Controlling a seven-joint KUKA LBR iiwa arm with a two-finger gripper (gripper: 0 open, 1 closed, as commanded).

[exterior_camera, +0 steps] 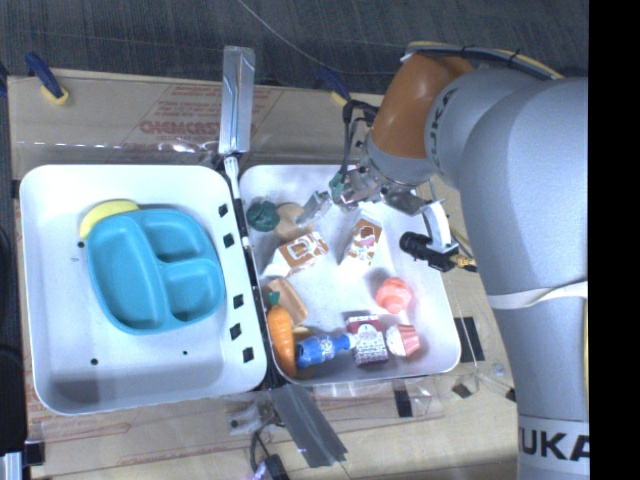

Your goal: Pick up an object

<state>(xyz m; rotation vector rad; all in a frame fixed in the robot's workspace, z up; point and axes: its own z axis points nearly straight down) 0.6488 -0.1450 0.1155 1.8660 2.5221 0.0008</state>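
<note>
Grey arm (520, 198) lettered "KUKA", cardboard (180, 118) printed red, illegible

Blue tray (150, 273), yellow item (105, 213) beneath; orange carrot (281, 336); pink cup (394, 294).

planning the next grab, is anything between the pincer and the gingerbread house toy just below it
Nothing visible stands between them: the pincer hangs just up-left of the gingerbread house toy, with bare white bin floor between. The waffle toy lies to its left.

My grey arm (520, 218) reaches in from the right, orange band (415, 103) up top, wrist bent down, claw (335, 196) hanging low.
</note>
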